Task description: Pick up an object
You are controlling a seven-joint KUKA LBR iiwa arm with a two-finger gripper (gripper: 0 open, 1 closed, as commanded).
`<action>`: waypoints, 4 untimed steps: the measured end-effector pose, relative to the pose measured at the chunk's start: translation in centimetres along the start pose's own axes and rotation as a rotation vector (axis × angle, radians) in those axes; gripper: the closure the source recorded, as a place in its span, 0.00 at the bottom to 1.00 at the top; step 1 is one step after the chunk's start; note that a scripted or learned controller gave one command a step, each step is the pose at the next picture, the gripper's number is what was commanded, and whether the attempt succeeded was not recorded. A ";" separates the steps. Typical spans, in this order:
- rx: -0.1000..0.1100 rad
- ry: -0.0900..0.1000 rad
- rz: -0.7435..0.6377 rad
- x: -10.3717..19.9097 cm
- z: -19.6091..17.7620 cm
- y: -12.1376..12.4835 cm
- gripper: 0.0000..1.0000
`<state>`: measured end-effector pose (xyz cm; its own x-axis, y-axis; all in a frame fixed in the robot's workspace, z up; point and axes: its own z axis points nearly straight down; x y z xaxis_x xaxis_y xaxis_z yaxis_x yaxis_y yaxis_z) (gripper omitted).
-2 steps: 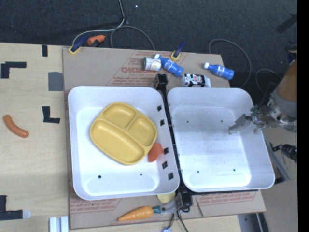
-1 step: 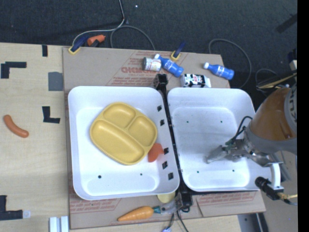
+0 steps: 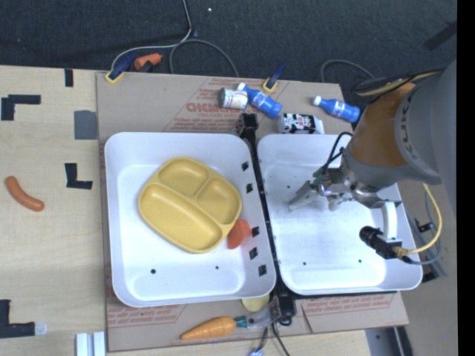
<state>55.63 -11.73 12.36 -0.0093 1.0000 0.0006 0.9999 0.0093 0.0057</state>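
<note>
Here, a bench seen from above holds two shallow white bins side by side on a sheet of brown cardboard. At the far left, a small orange sausage point(image 3: 24, 193) lies alone on the pale wood, well apart from the bins.

The left bin point(image 3: 126, 273) holds a yellow divided plate point(image 3: 189, 202), tilted at an angle, with three compartments. A small orange-red piece point(image 3: 238, 233) sits just beside the plate's lower right edge, touching it. Below this bin, on the cardboard, lies a carrot point(image 3: 209, 328), pointing left.

Above the bins, along the cardboard's top edge, there is a clamp point(image 3: 133, 65) with an orange handle at the left. Further right lie a white bottle point(image 3: 234, 97) and a blue bottle point(image 3: 265, 102), touching. A small black-and-white item point(image 3: 300, 124) rests just above the right bin's top rim, and another blue bottle point(image 3: 338, 109) lies to its right.

The right bin point(image 3: 334, 277) has the grey arm point(image 3: 397, 136), with its orange band, reaching in from the right. The gripper point(image 3: 306, 193) points left and down over the bin's upper middle. Its fingers stand a little apart, and nothing is seen between them. The nearest object, the orange-red piece, is across the divider in the left bin.
</note>
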 end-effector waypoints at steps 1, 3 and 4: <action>0.004 0.000 0.005 2.4 0.6 4.9 0.00; 0.004 -0.001 0.008 2.1 3.8 9.0 0.00; 0.004 -0.001 0.007 1.4 3.9 11.3 0.00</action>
<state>66.95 -10.21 8.52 -0.0027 1.0000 -0.0001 1.0000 0.0027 0.0019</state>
